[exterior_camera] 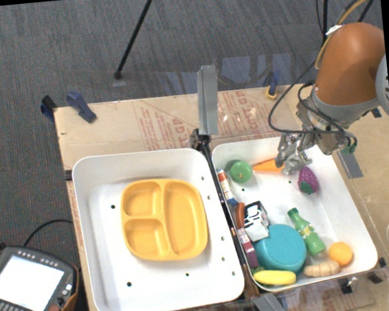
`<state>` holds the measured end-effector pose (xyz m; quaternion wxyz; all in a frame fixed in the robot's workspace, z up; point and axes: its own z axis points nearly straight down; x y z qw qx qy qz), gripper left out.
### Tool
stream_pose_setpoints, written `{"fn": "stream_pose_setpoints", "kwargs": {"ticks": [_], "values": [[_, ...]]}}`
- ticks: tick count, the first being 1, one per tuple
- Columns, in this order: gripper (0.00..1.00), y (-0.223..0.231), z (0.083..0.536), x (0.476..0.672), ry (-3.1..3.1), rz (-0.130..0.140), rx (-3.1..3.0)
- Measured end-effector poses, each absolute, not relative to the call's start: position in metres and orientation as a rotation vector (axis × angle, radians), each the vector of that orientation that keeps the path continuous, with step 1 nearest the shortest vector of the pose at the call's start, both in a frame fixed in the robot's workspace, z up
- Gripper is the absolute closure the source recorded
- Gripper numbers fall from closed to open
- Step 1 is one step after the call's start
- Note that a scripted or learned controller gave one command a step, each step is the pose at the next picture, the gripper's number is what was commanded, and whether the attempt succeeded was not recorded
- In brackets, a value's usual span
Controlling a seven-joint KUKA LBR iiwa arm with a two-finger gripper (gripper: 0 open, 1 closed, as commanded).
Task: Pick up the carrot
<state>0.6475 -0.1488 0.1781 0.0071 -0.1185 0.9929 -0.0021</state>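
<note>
Dark grey carpet surrounds a bench (143, 122) topped with bare board, on which two shallow white bins are set side by side. From the right the grey arm with its orange band (350, 55) is reached over the right bin (348, 201), and the gripper (291, 155) is held low near that bin's upper rim. Whether its fingers are apart or together cannot be told from this angle, and nothing is seen clamped between them.

Just to the left of the gripper the carrot (268, 166) is seen lying on the bin floor, its orange body pointed toward the fingers and very close to them; contact cannot be confirmed. A green round fruit (240, 171) is placed just beside the carrot's far end. Below the gripper a purple eggplant (308, 180) is found.

Further down the same bin a green bottle (306, 231), a teal bowl (281, 248), an orange (341, 253), a yellow banana (275, 277) and a black-and-white box (255, 221) are gathered.

In the left bin (101, 251) a yellow divided plate (164, 219) is laid flat. At the lower left corner a handheld control pendant (29, 289) is seen on the floor.
</note>
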Motion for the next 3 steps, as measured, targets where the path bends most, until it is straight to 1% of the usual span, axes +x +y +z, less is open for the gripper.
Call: {"fn": "stream_pose_setpoints", "kwargs": {"ticks": [1, 2, 3], "values": [[1.00, -0.147, 0.090, 0.566, 3.134, 0.007, -0.293], [1.00, -0.214, 0.212, 0.589, 3.088, -0.006, -0.514], [1.00, -0.211, 0.189, 0.645, 3.126, 0.003, -0.273]]}}
